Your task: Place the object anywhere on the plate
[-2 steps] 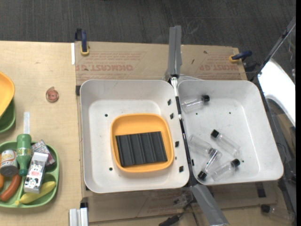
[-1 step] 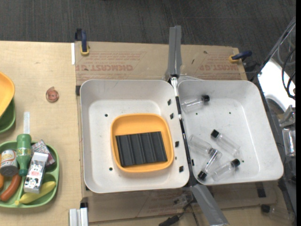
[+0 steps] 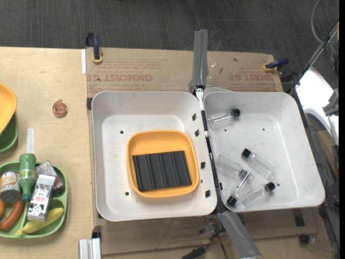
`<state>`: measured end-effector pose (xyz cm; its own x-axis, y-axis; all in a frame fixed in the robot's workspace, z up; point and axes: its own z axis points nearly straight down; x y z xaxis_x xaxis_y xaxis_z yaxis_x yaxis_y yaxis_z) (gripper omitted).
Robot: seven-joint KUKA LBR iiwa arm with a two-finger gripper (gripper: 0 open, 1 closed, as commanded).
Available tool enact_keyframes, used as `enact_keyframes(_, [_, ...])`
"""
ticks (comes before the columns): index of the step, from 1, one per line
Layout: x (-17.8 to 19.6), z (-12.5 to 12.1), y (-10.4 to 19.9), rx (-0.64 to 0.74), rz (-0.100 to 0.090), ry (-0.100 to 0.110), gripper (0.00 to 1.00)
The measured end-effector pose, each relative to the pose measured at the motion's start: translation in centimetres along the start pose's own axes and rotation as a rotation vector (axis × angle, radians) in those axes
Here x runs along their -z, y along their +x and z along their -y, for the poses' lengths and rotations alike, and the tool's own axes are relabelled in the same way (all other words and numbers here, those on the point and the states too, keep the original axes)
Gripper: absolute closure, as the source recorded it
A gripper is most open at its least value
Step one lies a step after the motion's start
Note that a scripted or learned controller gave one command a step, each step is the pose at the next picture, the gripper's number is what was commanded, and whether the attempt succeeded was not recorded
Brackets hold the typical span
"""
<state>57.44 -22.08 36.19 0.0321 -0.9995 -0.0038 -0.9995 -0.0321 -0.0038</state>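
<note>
Left bin: orange plate sits near its centre. The dark ridged block lies flat on the plate, inside the rim, long side running left to right. Right bin: clear black-capped vials scattered, most toward the near side. A pale grey shape at the far right edge, beyond the right bin, is possibly part of the arm; its pose is unclear. Jaw state: cannot tell.
</note>
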Motion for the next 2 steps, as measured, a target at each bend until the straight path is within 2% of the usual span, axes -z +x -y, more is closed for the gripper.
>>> enact_keyframes(1, [7.9, 6.0, -0.7, 0.2, 0.001, -0.001, 1.0])
enact_keyframes(2, [7.0, 8.6, -1.3, 0.52, 0.002, -0.001, 1.0])
